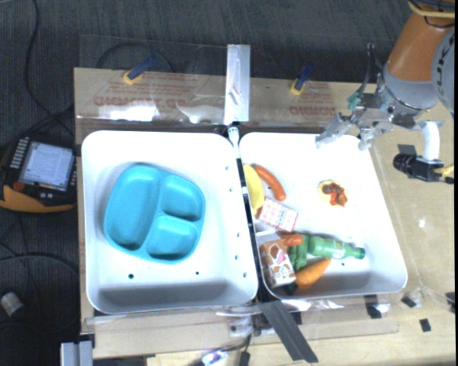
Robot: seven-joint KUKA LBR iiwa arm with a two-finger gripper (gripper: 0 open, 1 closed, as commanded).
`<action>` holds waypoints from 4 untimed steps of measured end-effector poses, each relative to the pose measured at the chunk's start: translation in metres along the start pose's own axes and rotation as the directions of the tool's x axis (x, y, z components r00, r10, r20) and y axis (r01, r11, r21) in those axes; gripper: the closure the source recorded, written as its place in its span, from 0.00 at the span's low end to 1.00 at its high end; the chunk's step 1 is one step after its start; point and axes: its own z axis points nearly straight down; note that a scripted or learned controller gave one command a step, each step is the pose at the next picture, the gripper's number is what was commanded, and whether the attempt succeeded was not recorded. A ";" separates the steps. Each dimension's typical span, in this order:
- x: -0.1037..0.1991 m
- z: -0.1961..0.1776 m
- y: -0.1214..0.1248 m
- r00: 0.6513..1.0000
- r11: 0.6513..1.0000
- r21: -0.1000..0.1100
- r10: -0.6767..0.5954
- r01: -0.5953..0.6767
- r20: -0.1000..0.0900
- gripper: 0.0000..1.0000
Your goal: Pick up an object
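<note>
Over the far right corner of the right bin (382, 204), the claw (343, 130) is held above the rim, carried by the grey arm with its orange band (412, 48) reaching in from the right. Its two thin fingers are seen spread apart, and nothing is gripped between them.

The objects to be picked are gathered in the right bin, mostly along its left wall and near edge. A yellow banana (253, 189) is laid against the dividing wall, with an orange sausage-shaped piece (271, 181) just beside it. Below these a small patterned carton (277, 216) is tilted, and a second small box (278, 262) is found near the front left corner. A green bottle (328, 248) is lying on its side, its neck turned to the right, touching an orange carrot (313, 272) at its near side. A small red and dark item (334, 192) is set apart from the rest on the bare floor of the bin; what it is cannot be told. It is the object nearest the claw, though well apart from it.

In the left bin (99, 280) a blue divided tray (154, 212) is placed, with three compartments. On the floor to the left of the bench (420, 219) a handheld control pendant (34, 174) with a lit screen is seen.
</note>
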 end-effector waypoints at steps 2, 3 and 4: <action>-0.028 0.134 -0.045 0.998 0.998 -0.018 0.061 -0.061 0.000 0.00; -0.031 0.117 -0.041 0.998 0.997 -0.036 0.061 -0.061 0.007 1.00; -0.008 0.115 -0.054 0.985 0.985 -0.005 0.173 -0.173 0.000 1.00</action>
